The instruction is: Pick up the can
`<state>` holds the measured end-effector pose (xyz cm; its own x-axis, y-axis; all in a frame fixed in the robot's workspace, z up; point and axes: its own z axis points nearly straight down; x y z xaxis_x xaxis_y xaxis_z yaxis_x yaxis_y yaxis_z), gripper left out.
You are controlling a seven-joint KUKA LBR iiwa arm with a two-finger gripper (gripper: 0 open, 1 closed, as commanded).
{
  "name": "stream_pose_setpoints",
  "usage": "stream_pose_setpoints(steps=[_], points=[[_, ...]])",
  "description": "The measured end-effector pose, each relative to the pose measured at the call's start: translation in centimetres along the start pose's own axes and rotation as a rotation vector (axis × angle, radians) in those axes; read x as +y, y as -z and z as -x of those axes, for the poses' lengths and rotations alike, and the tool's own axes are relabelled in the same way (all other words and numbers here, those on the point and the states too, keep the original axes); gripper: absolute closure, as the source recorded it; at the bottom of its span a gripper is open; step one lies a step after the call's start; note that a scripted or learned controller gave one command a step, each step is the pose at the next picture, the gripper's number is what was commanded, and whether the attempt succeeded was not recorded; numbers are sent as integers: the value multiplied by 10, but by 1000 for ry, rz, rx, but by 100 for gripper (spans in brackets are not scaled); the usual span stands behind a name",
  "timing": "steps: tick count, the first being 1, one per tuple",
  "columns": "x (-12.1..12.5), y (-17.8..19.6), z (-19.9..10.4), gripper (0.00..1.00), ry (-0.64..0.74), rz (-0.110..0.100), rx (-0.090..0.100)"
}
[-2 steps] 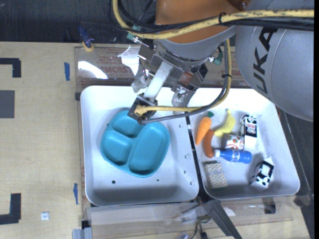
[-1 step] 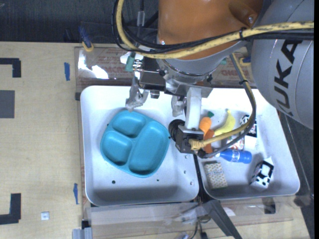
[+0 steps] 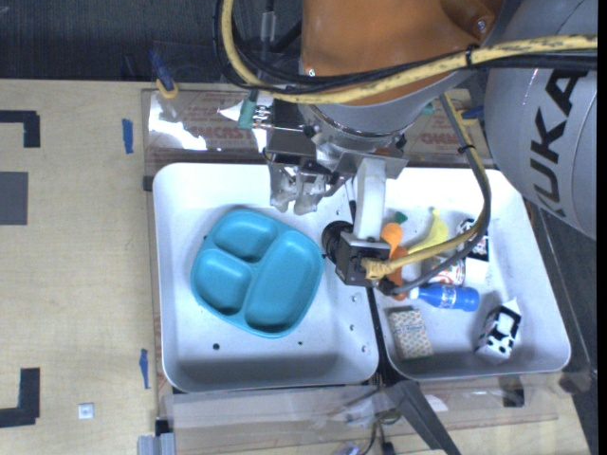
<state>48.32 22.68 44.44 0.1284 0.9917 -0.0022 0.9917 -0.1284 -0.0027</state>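
the claw hangs just beyond the far edge of the blue divided plate in the left bin; whether it is spread or pressed together, i cannot tell. what looks like the can, red and white, half hidden, lies well right of the plate in the right bin, against a blue bottle.

Desk looked like pale wood, matt, faint grain; left bin and right bin were white plastic, smooth, soft sheen; divided plate was blue plastic, smooth, semi-gloss; gripper was bare metal, dull silver; arm band was orange, glossy, bright highlights; bottle was blue plastic, shiny; small pad was speckled, rough-looking, matt; clear sheet behind bins was glossy, glaring.
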Motion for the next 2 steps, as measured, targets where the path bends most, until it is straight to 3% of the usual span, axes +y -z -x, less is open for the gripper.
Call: stream_pose_setpoints(steps=[1, 2], points=[[0, 0, 0, 0, 0, 0, 0], [0, 0, 0, 0, 0, 0, 0]])
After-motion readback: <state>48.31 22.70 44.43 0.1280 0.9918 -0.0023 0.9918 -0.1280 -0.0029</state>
